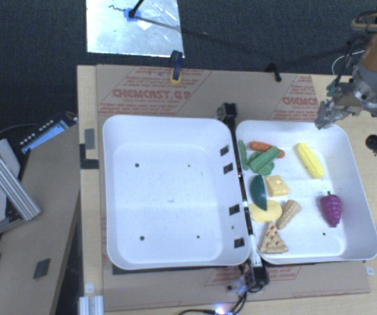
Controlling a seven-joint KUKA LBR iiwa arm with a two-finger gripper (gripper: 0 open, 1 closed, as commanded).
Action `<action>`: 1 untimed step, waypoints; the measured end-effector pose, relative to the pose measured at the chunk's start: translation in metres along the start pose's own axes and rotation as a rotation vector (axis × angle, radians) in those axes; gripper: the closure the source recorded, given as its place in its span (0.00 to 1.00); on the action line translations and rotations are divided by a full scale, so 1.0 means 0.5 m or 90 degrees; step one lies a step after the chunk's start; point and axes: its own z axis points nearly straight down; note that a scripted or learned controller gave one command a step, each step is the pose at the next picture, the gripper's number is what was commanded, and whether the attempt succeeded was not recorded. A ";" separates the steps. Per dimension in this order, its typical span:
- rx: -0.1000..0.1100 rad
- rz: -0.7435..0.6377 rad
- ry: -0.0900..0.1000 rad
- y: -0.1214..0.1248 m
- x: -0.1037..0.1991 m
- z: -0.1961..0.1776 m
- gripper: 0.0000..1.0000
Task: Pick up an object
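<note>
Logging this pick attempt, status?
Tool above the right bin's far rim, carrying nothing. Toy food untouched in that bin; corn nearest. Nothing blocking the way down.

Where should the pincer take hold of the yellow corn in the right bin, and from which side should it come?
Probably across the middle of the corn, coming straight down from above. It lies flat, long and narrow, slanting from upper left to lower right, with bare bin floor on both long sides. So the pincer would likely close best across the short width, turned to match the slant.
</note>
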 end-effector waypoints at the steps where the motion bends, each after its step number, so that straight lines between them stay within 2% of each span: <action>1: 0.003 0.003 0.000 0.008 -0.043 0.066 1.00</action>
